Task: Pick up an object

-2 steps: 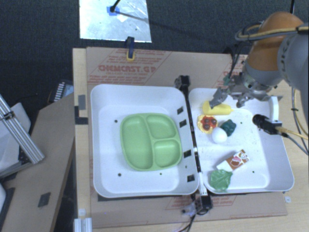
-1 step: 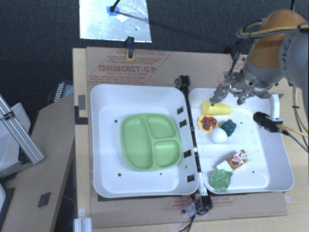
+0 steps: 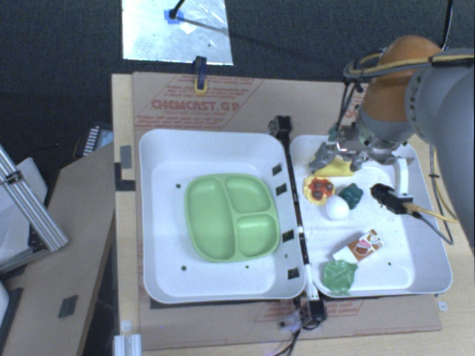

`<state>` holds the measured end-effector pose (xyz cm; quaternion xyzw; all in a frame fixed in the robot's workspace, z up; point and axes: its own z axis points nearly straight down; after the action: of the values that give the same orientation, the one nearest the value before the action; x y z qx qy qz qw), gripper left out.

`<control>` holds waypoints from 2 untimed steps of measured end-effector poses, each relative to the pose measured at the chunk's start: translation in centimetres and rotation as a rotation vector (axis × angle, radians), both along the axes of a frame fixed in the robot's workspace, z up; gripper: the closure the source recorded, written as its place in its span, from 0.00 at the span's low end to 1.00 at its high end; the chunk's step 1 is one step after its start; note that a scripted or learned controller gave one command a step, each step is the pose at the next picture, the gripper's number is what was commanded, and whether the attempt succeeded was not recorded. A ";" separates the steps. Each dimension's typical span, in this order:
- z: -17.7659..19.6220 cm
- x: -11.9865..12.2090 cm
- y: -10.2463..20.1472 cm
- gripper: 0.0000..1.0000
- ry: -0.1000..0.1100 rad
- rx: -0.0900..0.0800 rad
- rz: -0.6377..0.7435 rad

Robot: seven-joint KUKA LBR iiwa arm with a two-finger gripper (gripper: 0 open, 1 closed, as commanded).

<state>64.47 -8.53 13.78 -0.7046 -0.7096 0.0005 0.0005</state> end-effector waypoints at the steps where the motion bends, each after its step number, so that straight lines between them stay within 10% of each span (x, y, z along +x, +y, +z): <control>1: -5.3 -0.2 0.0 0.00 0.007 0.000 -0.004; 2: -4.1 -0.2 0.0 1.00 0.010 0.002 -0.003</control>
<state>64.31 -8.52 9.69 -0.7057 -0.7085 0.0031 0.0047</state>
